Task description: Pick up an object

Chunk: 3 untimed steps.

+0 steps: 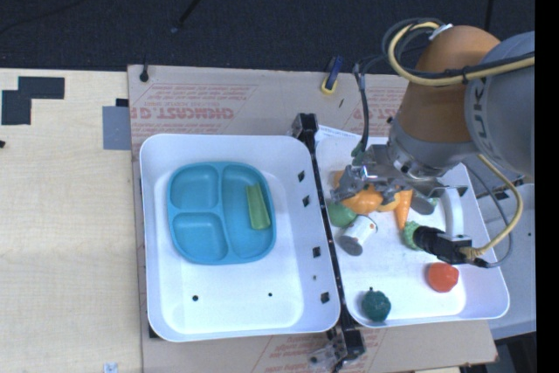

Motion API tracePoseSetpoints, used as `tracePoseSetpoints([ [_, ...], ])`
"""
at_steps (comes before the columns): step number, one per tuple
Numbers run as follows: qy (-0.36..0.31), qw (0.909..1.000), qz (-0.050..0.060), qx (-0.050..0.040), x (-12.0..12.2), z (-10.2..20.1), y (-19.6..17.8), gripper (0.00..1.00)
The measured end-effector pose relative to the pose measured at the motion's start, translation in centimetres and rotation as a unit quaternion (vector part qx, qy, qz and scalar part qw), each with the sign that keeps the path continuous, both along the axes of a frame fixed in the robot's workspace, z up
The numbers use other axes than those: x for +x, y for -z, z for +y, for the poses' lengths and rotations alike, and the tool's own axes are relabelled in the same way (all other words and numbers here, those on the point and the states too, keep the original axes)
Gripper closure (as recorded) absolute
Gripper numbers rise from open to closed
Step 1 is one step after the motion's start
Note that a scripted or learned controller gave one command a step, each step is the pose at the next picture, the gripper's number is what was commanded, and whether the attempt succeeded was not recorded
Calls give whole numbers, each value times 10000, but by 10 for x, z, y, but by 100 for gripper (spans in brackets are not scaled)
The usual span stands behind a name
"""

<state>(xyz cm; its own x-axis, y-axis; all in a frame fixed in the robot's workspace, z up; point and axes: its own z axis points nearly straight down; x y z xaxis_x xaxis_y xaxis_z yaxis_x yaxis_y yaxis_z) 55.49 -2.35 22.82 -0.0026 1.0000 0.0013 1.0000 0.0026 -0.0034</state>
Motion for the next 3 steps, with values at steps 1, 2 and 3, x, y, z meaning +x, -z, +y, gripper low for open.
tracePoseSetpoints([
  [1, 20, 10000, 9, -9, 7, -10, 11, 100],
  [2, 5, 10000, -5, -2, 5, -1, -8, 100],
  [3, 21, 10000, 13, -9, 5, -15, 6, 100],
])
